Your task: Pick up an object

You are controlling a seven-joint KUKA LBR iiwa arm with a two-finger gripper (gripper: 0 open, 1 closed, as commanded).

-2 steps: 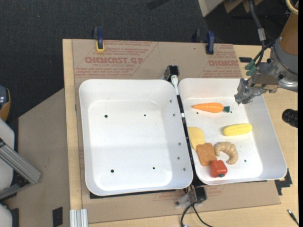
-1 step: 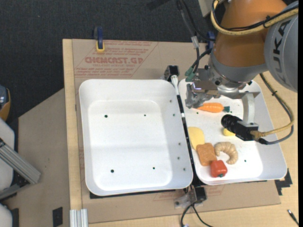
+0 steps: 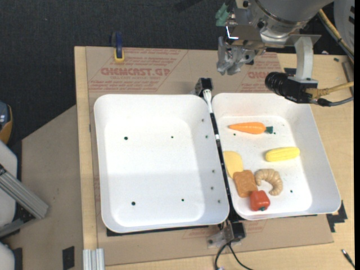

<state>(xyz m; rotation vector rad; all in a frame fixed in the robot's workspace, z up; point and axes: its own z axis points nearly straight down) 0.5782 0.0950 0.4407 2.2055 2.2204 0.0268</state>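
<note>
The right bin (image 3: 315,151) holds several toy foods. An orange carrot (image 3: 247,128) lies near the back and a yellow corn cob (image 3: 282,154) sits to the right of the middle. A pale yellow slice (image 3: 233,163), a brown cracker (image 3: 244,183), a tan croissant (image 3: 270,180) and a red pepper (image 3: 259,200) cluster toward the front left. My gripper (image 3: 232,63) hangs high over the cardboard behind the bins, near their shared back corner and well away from every object. Nothing shows in its grasp.
The left bin (image 3: 107,151) lies beside the right one, joined by a black divider strip (image 3: 212,128). A blue and yellow clamp (image 3: 117,46) sits at the cardboard's back left. A black cylinder (image 3: 286,86) on the arm overhangs the right bin's back edge.
</note>
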